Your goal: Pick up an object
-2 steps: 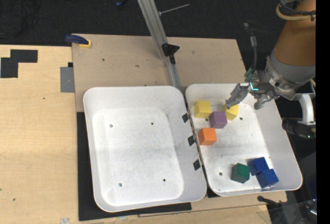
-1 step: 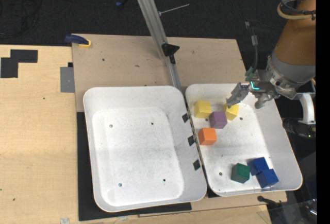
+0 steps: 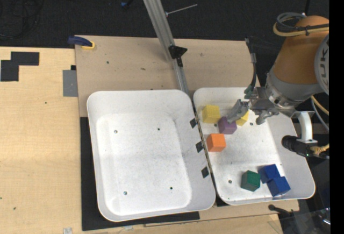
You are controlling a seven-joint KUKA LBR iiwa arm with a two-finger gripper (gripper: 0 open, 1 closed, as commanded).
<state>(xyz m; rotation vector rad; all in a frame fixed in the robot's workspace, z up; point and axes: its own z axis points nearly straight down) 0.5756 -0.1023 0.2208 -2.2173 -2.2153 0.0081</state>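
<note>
Hand [image 3: 239, 111] over purple block [image 3: 227, 126] (tilted, corner toward orange cube [image 3: 216, 142]), right bin [image 3: 301, 184]

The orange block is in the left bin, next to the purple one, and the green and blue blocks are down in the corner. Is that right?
Not quite. The camera view shows the orange block in the right bin, not the left bin. The rest holds: it sits just below the purple block, and the green block and blue blocks lie near the right bin's lower corner.
</note>
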